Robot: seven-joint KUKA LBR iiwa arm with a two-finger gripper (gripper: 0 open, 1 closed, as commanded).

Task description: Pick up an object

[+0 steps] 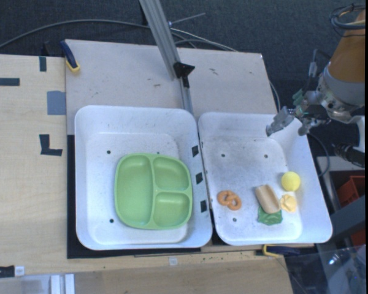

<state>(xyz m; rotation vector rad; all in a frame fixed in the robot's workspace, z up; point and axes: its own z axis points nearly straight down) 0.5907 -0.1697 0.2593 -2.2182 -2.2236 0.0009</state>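
In the left shallow white plastic bin (pixel 86 164), a light green divided plastic plate (pixel 153 190) is lying flat. Moving right, the second white bin (pixel 245 139) is holding a small orange pretzel-shaped toy (pixel 229 199), a tan bread-like block (pixel 267 198) over something green, and two yellow pieces too small to identify. The grey two-finger gripper (pixel 279 124) is hovering over this bin's upper right corner; whether its jaws are apart is unclear. Dark cables are trailing behind the pale wooden tabletop (pixel 18 152).

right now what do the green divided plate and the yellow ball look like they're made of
The green divided plate looks like moulded plastic, matte to slightly satin: one even colour, soft rounded compartment ridges. The small yellow ball looks like smooth plastic or rubber, perhaps a toy fruit; too small to tell which.
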